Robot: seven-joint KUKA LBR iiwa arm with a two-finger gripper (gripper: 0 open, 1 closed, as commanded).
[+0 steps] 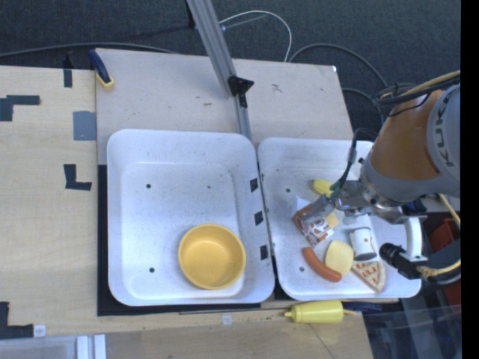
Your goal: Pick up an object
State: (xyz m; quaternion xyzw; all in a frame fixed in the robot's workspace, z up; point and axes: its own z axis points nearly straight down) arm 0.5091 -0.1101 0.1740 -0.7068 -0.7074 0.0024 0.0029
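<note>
Snack packet (314, 226), just beside end effector (334, 204)

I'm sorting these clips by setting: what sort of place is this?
Probably a robot lab's grasping bench: two white bins on a board, toy food like a hot dog, cables on dark carpet.

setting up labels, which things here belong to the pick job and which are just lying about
Job: gripper; toy foods in right bin: snack packet, hot dog, pizza slice, small can.

Lying about: yellow bowl, mustard bottle, clamp.
</note>
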